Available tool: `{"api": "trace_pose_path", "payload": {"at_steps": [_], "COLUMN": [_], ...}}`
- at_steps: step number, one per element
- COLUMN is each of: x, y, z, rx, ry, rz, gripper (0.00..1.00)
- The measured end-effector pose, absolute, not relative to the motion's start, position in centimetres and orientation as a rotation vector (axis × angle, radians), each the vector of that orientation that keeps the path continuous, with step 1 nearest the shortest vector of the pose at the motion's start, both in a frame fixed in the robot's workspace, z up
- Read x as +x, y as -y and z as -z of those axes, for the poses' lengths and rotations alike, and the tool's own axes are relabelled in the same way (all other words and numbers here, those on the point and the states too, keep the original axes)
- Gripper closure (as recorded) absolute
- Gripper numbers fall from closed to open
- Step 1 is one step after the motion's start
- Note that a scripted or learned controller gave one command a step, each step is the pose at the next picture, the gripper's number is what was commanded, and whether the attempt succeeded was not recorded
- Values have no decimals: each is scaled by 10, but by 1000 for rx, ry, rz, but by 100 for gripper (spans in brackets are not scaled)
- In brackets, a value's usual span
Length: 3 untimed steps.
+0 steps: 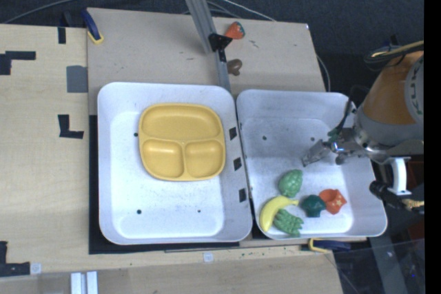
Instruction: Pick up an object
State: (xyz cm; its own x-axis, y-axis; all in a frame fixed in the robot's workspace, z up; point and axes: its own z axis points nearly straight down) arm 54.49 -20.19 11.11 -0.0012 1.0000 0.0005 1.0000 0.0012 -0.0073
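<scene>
Yellow divided plate (pixel 182 141) in left bin (pixel 114 169) (three compartments)

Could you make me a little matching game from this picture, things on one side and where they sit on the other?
Things:
1. yellow tray
2. banana
3. red toy
4. gripper

Places:
A. right bin, near its front left corner
B. left bin
C. above the toys, over the middle of the right bin
D. right bin, rightmost of the toys

Pairs: 1-B, 2-A, 3-D, 4-C
</scene>
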Motion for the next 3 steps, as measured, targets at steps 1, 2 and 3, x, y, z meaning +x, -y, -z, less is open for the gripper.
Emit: {"api": "trace_pose_path", "payload": {"at_steps": [1,2,3], "x": [545,545,541], "y": [202,201,193], "z": [-89,-99,-156], "rx": [-2220,-2218,-2221], "ry": [2224,2224,2226], "rz": [-3,-2,3], "gripper": [0,100,100]}}
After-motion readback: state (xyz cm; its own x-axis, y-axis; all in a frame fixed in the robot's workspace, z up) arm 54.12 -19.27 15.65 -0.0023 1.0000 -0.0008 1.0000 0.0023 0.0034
